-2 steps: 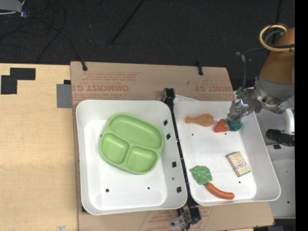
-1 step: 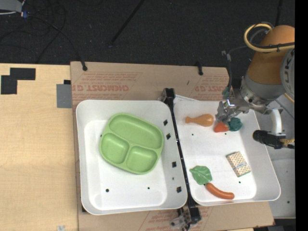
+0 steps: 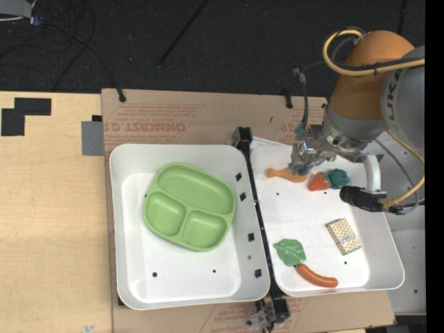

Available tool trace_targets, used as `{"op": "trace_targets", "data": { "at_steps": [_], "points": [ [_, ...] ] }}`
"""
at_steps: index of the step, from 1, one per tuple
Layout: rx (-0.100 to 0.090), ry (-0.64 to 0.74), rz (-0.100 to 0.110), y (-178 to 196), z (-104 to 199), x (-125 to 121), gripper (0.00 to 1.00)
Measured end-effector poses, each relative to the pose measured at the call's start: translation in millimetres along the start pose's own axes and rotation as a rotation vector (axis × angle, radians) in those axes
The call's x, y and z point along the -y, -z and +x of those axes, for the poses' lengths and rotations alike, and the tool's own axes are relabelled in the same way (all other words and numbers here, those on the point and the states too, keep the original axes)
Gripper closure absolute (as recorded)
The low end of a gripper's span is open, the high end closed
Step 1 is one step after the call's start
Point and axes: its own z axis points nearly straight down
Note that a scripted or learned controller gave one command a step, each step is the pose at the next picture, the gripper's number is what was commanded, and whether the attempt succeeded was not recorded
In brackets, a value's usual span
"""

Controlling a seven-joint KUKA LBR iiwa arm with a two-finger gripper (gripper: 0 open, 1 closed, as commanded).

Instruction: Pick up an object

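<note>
Reaching leftward, the claw [image 3: 302, 164] hovers over an orange toy [image 3: 285, 175].

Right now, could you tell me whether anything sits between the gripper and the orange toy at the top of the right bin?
Nothing visible does. The gripper is directly above the orange toy, and the red and teal pieces lie beside it.

Divided plate [image 3: 189, 206] in left bin [image 3: 132, 269]; carrot [image 3: 306, 261], small box [image 3: 343, 235] in right bin [image 3: 378, 272].

Two white bins [image 3: 139, 179] sit side by side. The left holds one green divided plate [image 3: 189, 205]. The right holds five or perhaps six small items, among them one patterned box [image 3: 343, 235].
</note>
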Motion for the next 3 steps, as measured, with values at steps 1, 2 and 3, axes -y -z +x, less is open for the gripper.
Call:
{"op": "trace_targets", "data": {
  "at_steps": [1, 2, 3],
  "points": [
    [0.003, -0.001, -0.001, 10, 52, 1, 1.00],
    [0.002, -0.001, -0.001, 11, 95, -1, 1.00],
    [0.002, 0.000, 0.000, 0, 154, -6, 1.00]
  ]
}}
